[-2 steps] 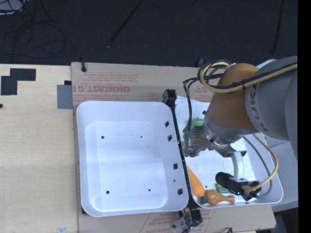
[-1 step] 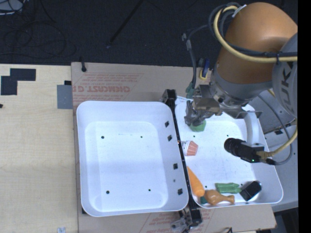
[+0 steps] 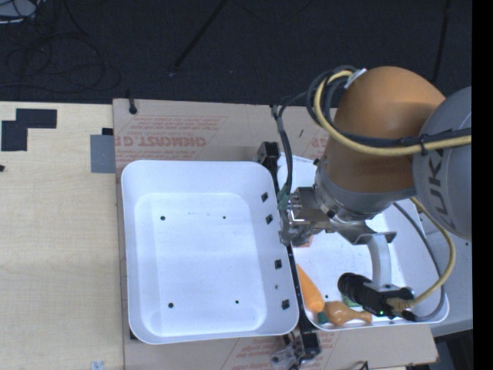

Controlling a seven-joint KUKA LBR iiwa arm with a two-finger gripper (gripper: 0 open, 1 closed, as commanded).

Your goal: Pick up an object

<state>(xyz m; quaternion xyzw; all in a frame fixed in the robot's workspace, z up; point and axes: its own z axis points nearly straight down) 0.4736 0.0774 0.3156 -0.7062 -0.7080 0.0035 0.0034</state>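
Observation:
My gripper hangs low over the left side of the right bin, close to the divide between the two bins, and the big orange-banded wrist covers much of that bin. An orange carrot-shaped object lies in the right bin just below the gripper, near its left wall. A tan, lumpy object rests at the bin's front edge with a small green piece beside it. A bit of red peeks out right under the gripper.
The left white bin sits beside the right one, their walls touching along a strip with black clips. Both stand on a cardboard sheet. Pale wooden bench extends to the left.

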